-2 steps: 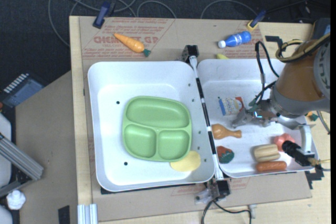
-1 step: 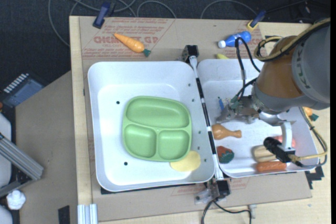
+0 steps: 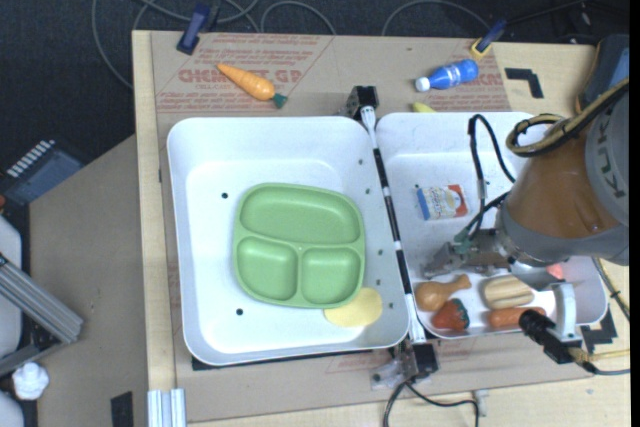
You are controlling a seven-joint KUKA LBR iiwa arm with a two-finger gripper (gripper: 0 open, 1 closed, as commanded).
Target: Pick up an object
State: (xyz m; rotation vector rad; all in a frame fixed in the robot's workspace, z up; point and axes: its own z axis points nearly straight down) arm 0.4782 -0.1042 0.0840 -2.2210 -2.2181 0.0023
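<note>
The arm's wrist hung low over the right-hand bin, so the step in hand looked like the reach down toward a pick, with nothing yet lifted clear. The next move would call for settling on one of the crowded items in that bin's near corner and coming down squarely on it without nudging its neighbours.

Farthest left on the worktop [image 3: 150,245], toward its back edge, a toy carrot [image 3: 248,81] lay on a printed cardboard sheet. The left bin [image 3: 190,165] held a green divided plate [image 3: 298,245] set near its middle, and a pale yellow piece [image 3: 354,310] lay touching the plate's near right corner.

The right bin [image 3: 400,140] lay just beside it, the two rims meeting. Toward its middle lay a small white packet with a blue and red label [image 3: 442,202], apart from the rest. Along its near edge sat the likely targets: a tan drumstick-shaped toy [image 3: 440,293], a strawberry-like red toy [image 3: 450,315] just below it, a tan bread roll [image 3: 506,291], and a red sausage-like piece [image 3: 503,318] beside it. Behind this bin, a small blue and white bottle [image 3: 448,75] rested on the worktop.

The gripper [image 3: 470,250] sat just above the drumstick, under the grey and orange wrist; how its fingers stood could not be told, and nothing showed between them.
</note>
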